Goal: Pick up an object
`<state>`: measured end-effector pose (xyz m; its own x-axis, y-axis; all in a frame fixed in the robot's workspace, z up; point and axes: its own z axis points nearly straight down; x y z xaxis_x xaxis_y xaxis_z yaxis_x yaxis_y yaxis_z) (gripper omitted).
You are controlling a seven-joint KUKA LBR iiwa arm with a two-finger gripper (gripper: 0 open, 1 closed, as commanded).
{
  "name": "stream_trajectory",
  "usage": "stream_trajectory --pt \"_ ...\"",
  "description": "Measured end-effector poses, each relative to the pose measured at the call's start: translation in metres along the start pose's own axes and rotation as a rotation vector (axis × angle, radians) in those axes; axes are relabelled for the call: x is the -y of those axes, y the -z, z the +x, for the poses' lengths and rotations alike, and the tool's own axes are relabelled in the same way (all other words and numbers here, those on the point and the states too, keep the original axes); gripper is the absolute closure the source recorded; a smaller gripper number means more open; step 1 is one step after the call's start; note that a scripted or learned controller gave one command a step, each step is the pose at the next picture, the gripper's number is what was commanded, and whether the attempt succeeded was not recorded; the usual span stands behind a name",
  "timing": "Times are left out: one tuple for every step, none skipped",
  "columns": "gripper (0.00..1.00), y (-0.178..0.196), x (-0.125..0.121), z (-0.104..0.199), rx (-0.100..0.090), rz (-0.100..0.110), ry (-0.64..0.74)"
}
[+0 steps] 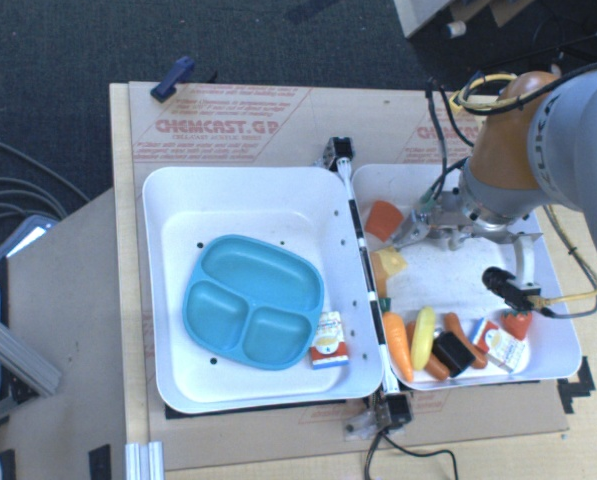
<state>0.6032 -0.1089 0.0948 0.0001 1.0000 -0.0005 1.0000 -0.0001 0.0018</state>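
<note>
Gripper (430, 224) hangs low in the right bin (558, 363), fingers' state untellable, with the orange block (383, 219) just beside it on its left.

Bright even overhead light, soft shadows, slight blur.

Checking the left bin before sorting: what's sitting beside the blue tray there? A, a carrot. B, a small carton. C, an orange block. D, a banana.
B: a small carton lies at the blue tray's lower right corner in the left bin.
</note>
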Motion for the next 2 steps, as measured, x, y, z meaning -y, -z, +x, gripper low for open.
stream_trajectory --pt "1.0 0.0099 -0.0004 0.0002 0.0 -0.001 0.0" --pt "0.0 0.0098 -0.0003 0.0002 0.0 -0.001 0.0"
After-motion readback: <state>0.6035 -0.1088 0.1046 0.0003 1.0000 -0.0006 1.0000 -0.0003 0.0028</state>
